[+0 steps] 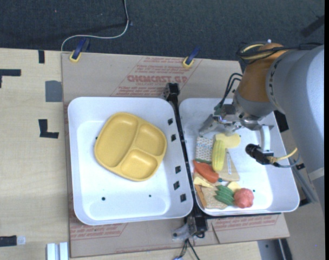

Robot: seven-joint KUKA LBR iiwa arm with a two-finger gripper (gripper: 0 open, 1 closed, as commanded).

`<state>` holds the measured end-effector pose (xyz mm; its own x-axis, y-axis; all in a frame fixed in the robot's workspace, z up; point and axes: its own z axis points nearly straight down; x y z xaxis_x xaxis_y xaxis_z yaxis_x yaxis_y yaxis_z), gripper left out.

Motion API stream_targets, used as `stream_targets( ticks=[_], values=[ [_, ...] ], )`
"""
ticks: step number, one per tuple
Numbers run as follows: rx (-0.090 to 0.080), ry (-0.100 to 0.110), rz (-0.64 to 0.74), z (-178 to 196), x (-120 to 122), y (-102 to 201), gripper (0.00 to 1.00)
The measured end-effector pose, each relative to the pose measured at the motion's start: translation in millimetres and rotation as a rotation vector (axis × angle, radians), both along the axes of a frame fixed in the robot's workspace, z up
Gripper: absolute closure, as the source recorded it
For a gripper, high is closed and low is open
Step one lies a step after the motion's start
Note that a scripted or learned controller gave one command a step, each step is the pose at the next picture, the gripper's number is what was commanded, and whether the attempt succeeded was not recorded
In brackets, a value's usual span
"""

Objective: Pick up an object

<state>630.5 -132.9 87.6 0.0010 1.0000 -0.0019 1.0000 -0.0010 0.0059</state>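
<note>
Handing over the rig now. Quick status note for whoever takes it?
Tool: low in the right bin, at the top of the toy food pile; grip state not readable.
Things: corn, carrot, red ball and green piece all lie in the right bin. Yellow divided plate sits in the left bin.
Done: nothing seen lifted.
Left: grasp one object and raise it.

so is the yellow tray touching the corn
Apart. The camera view shows the yellow tray in the left bin and the corn in the right bin.
</note>
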Motion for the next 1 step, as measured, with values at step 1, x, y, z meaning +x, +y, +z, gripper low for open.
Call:
stream_targets(
  ticks=[1],
  values=[
    [-0.002, -0.003, 0.002, 0.4, -36.9, 6.6, 0.0]
  ],
)
